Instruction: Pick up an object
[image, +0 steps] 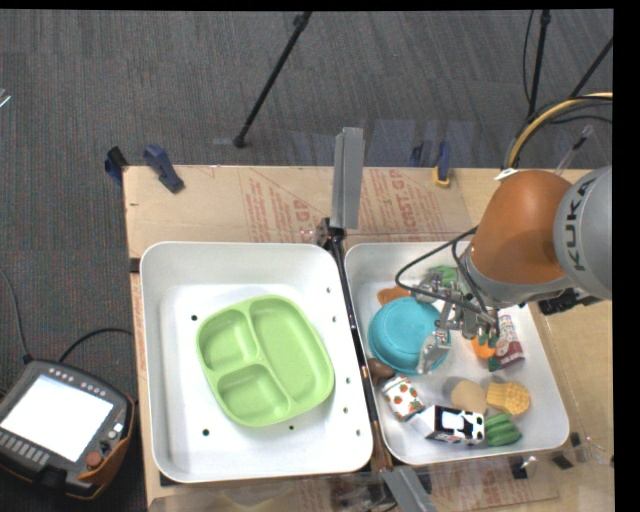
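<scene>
Dark grey carpet surrounds a bench topped with brown cardboard (300, 200), on which two shallow white bins sit side by side. Taking the blue bowl (400, 335) in the right bin (555, 425) as the landmark, the nearest things lie toward the camera from it: a black-and-white carton (458, 425) near the bin's front rim, a green piece (502, 431) touching the carton's right end, and a white box with red spots (402, 397) just in front of the bowl. A tan lump (466, 392) and a yellow waffle-like piece (508, 398) lie a little further back, in front and to the right of the bowl.

At the bowl's right edge hangs the gripper (441, 345), its metal fingers pointing down at the rim. Nothing is visibly caught between them, and whether they are spread or closed cannot be told from this angle. Right of the gripper are a small orange item (484, 349) and a red-and-white can (509, 340). An orange piece (390, 296) peeks out behind the bowl.

Left of the bowl, in the other bin (160, 300), lies a green divided plate (265, 360).

By the look of it the pick is not yet made: the arm has chosen a spot near the bowl, but no object is lifted, so closing and raising remain.
</scene>
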